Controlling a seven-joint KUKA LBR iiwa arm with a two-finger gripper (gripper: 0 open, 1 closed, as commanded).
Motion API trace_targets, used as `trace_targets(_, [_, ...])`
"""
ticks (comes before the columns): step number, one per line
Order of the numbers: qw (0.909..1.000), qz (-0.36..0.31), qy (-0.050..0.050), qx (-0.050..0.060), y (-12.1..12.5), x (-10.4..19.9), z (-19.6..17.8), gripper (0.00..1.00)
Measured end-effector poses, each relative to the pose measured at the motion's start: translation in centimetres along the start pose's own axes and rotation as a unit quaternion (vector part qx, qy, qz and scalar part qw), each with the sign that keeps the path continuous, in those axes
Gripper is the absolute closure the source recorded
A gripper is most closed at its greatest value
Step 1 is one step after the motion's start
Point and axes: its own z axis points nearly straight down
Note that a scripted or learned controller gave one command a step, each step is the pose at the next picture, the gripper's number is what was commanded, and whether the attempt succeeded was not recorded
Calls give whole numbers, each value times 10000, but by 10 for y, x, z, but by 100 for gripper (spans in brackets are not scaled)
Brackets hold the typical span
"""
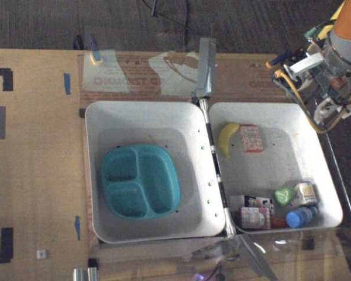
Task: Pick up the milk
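Milk (251,139), best guess, was the small red-and-white carton in the right bin's far half, lying flat just right of the banana. The label was too small to read.

Left bin (99,119) held a teal divided tray (140,181) with three compartments, sitting low and left of centre.

Right bin (289,119): banana (227,139) was close against the left wall, with the milk beside it, near but apparently not touching.

The rest was clustered along the near wall. That was a black-and-white box (258,202), a pink-red carton (254,218) just in front of it, a green piece (284,196), a small can (306,192) and a blue bottle (300,216) on its side. All of it sat well apart from the milk.

Gripper (327,107) hung over the bin's far right corner and outer rim, cables looped around it, well apart from the milk. It held nothing that could be seen. Couldn't tell whether it was apart or closed. Arm's orange band (348,13) was at the top right edge.
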Motion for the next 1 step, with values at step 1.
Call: trace_targets(1, [10000, -10, -12, 11, 2, 0, 40, 0])
